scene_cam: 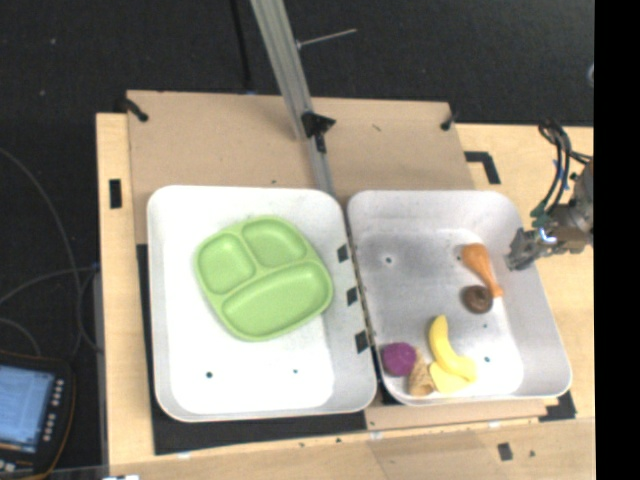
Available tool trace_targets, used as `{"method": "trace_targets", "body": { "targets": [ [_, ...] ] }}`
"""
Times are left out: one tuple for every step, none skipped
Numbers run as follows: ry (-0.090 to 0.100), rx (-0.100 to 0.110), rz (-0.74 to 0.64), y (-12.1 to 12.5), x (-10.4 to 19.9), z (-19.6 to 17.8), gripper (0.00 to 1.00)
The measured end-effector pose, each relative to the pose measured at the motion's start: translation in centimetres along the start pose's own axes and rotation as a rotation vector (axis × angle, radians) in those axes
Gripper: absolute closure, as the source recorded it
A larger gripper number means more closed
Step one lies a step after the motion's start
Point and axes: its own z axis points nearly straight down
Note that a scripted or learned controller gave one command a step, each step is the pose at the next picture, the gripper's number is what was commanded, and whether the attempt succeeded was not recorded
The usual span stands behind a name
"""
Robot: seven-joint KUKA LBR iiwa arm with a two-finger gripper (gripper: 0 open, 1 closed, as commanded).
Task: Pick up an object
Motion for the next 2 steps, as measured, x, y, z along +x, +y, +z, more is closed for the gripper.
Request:
{"method": "trace_targets", "body": {
  "targets": [
    [0.003,0.006,-0.002,0.1,-0.1,-0.7,1.0],
    [0.004,0.008,-0.002,1.5,3.9,-0.1,1.0]
  ]
}}
